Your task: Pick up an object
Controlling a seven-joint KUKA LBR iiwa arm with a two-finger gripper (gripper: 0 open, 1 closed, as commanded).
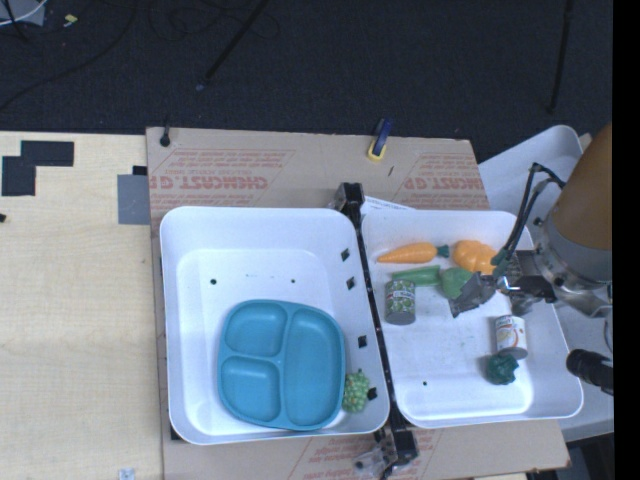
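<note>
The grey arm's jaws (468,303) hung low in the right shallow white bin (455,403); whether they were spread or closed could not be told. Just beside them lay a green toy (452,280), an orange plastic carrot (408,253) and a small grey-green can (400,301). A white-labelled can (510,335) and a teal lump (501,369) sat near the right rim. The bin's front-left floor stood open. A blue divided plate (282,364) lay in the left bin (200,258).

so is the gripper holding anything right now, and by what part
It cannot be told. The gripper sits low in the right bin beside the green toy, but the view does not show anything between its fingers.
</note>
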